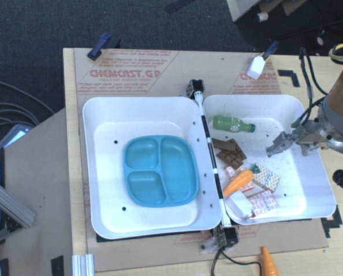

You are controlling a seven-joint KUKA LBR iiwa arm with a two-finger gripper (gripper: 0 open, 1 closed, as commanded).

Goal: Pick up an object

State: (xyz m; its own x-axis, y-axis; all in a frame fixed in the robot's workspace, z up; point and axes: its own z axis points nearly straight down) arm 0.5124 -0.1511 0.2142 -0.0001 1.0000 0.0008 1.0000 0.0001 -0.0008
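Items crowding right bin's (309,203) left half

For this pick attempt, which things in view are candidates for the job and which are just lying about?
Job:
gripper
green bottle
carrot
brown chocolate bar
patterned packets
right bin

Lying about:
blue divided plate
left bin
blue clamp

Brown protective sheet (131,73) on the bench: "CHEMCAST G P" is printed in red capitals, repeated in part at the sheet's right side (smaller lines beneath are too blurred to be read). No other legible text is found.
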